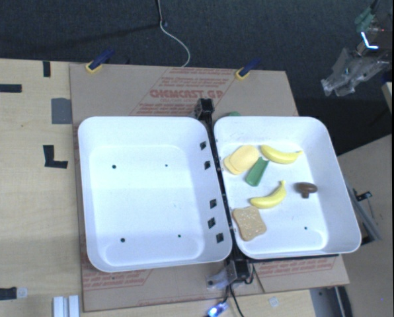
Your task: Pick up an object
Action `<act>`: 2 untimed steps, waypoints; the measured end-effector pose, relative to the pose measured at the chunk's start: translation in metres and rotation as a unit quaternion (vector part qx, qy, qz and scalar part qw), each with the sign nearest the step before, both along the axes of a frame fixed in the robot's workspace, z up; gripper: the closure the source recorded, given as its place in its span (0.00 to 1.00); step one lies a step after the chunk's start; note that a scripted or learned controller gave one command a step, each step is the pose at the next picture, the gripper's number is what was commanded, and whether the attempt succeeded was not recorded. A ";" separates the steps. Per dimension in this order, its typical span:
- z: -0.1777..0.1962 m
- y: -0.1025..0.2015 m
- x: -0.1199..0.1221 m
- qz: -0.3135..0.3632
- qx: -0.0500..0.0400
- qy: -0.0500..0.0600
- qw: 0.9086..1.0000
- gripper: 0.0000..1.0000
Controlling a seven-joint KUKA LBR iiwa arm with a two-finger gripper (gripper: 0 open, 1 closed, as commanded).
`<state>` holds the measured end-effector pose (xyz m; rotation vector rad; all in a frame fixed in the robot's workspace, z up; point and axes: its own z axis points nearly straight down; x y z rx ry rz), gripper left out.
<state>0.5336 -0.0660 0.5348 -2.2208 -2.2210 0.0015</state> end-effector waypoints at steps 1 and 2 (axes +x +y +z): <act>0.000 -0.018 -0.031 0.000 0.000 0.000 1.000 1.00; 0.000 -0.056 -0.051 -0.001 0.000 0.000 1.000 1.00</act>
